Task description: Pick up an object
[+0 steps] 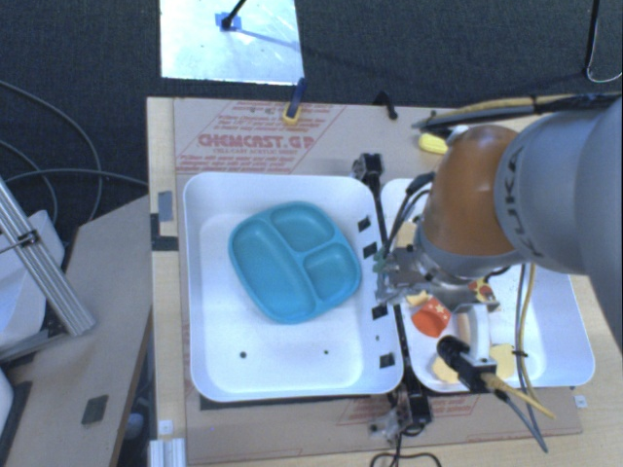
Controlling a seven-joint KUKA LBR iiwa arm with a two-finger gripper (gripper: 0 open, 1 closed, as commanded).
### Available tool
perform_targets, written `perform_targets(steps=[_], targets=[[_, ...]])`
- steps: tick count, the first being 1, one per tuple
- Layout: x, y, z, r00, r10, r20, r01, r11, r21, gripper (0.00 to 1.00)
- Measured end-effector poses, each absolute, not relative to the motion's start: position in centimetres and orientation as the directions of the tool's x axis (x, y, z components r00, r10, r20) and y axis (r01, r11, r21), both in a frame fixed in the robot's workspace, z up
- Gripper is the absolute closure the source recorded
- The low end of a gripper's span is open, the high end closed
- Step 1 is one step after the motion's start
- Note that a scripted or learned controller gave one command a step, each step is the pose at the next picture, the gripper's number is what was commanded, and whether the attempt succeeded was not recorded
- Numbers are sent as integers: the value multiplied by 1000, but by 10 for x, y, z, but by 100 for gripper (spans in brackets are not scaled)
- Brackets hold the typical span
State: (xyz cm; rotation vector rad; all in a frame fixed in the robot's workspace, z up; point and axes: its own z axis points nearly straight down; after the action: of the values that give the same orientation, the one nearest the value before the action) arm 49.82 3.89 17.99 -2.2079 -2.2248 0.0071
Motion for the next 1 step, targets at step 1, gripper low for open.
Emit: perform_targets(steps=[1], targets=[[575, 93, 287, -11, 1000, 3, 1000, 11, 17, 100]])
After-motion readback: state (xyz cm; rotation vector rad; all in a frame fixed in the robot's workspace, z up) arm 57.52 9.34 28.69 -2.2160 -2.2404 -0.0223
